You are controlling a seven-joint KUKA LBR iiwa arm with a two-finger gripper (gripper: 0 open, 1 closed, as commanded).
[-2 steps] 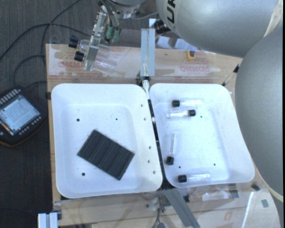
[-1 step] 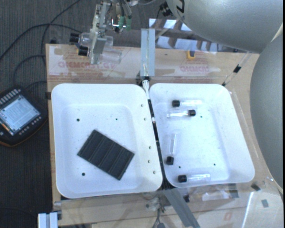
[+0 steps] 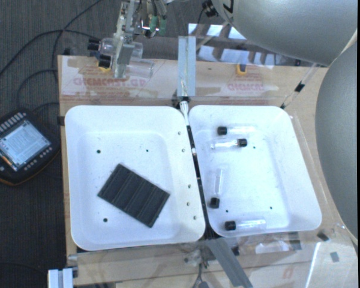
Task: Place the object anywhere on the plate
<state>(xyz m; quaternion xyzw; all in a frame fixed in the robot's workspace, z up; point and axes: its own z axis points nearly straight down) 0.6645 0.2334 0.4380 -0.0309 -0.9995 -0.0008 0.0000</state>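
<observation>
A dark ridged plate (image 3: 134, 195) lies flat in the left bin (image 3: 84, 125), toward its front. My gripper (image 3: 123, 65) hangs beyond the back edge of the left bin, above the bench. It is shut on a clear tube (image 3: 139, 66) with a black cap (image 3: 94, 43), which lies crosswise between the fingers. Several more clear tubes with black caps lie in the right bin (image 3: 300, 161), among them one at the back (image 3: 235, 129) and one at the front (image 3: 247, 224).
An upright metal post (image 3: 186, 65) stands behind the seam between the bins. A teach pendant (image 3: 19, 146) lies on the floor to the left. The arm's big grey links (image 3: 288, 17) fill the upper right.
</observation>
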